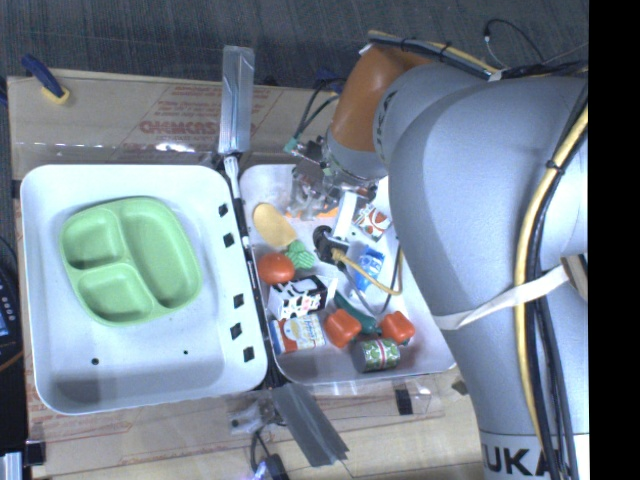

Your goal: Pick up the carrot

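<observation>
Camera view: gripper (312,190) hangs in the right bin (425,366); jaw state I cannot tell. Carrot (277,267) lies below-left, not yet lifted.

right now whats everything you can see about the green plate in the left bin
The green plate is a pale green tray with rounded corners that looks like smooth plastic. Raised ridges split it into three compartments: one long section on its right side and two smaller ones on its left. It lies flat, right side up and slightly turned, on the floor of the left white bin, toward the left and upper part. Nothing rests in or on it, and it sits apart from the bin walls.
</observation>
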`<action>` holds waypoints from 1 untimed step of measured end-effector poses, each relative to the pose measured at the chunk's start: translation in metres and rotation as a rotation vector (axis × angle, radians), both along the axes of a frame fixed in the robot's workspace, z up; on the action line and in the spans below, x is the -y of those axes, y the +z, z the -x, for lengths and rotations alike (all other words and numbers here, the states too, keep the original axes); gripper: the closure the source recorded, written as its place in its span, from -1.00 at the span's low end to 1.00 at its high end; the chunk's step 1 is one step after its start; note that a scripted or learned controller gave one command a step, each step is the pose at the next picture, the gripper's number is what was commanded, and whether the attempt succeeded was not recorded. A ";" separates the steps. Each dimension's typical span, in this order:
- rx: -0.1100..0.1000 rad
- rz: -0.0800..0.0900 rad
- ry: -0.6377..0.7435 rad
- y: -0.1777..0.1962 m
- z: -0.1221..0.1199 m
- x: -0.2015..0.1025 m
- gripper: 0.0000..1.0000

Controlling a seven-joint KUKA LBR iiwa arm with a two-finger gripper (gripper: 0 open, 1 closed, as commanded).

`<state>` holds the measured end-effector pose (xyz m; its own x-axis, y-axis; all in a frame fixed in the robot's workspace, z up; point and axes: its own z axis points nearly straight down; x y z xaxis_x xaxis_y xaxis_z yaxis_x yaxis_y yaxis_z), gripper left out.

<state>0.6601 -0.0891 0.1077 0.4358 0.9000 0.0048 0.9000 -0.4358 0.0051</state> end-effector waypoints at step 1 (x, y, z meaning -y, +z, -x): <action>-0.001 0.000 0.001 0.000 0.000 0.000 -1.00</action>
